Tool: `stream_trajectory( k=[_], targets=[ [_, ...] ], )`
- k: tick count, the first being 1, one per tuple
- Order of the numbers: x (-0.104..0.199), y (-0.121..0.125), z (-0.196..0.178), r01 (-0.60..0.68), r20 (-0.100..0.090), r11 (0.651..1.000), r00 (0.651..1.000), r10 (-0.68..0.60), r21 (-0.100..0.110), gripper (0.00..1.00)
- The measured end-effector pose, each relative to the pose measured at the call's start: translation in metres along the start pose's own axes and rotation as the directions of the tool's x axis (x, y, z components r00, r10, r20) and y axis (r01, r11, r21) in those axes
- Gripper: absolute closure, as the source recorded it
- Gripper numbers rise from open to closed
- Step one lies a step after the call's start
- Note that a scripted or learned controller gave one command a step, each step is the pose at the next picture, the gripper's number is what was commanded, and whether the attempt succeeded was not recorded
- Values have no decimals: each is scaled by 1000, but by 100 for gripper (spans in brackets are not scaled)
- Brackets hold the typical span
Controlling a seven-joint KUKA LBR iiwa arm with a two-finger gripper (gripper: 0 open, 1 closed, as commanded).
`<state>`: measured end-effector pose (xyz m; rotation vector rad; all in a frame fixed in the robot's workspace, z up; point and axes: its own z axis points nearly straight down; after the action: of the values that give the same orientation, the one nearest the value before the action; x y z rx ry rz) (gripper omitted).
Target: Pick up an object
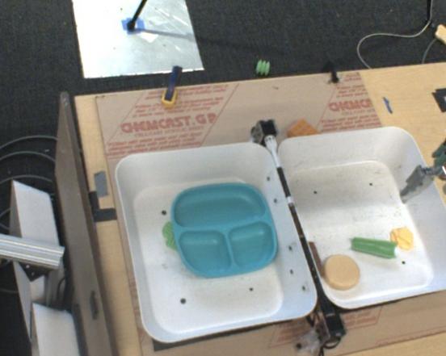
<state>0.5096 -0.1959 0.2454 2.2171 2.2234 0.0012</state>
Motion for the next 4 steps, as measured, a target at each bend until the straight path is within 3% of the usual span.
stream_trajectory(
  k=[1,2,3,4],
  targets=[
    [91,13,167,7,-3,1000,1000,-7,0,0],
    [29,122,158,3,5,1000,1000,-3,-13,0],
    [10,163,20,4,6,1000,1000,-4,-17,0],
    [32,157,168,3,-3,1000,1000,-3,5,0]
  ],
)
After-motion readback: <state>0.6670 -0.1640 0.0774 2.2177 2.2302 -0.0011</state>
